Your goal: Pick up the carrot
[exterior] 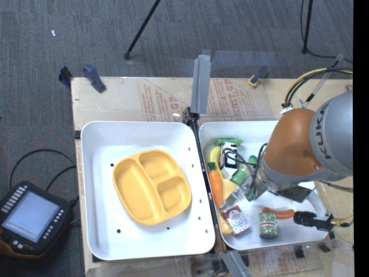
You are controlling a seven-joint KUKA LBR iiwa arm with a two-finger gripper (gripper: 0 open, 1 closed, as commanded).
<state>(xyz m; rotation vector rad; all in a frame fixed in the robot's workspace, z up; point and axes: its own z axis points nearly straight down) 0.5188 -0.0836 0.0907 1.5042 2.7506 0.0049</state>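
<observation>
Carrot [215, 187] lies in the right bin [253, 244], hard against that bin's left wall, lengthwise along it, green top pointing to the far end. A yellow banana [214, 154] sits just beyond the carrot's top, with a green item [228, 141] past that near the bin's far-left corner. Just right of the carrot's lower end is the gripper [232, 200], hanging low over the bin floor, close to the carrot but no carrot between its tips. Can't tell if it's clenched or released; too small and blurred from this angle. Arm's orange band [291, 143] sits above and right of the carrot, covering the bin's middle. Toward the near edge from the carrot: a small red-and-white carton [238, 220], then a green can [268, 226] further right, with a red-orange piece [278, 213] just behind the can. Left of the carrot, across the bin wall, the left bin [95, 212] holds a yellow divided plate [151, 186].
</observation>
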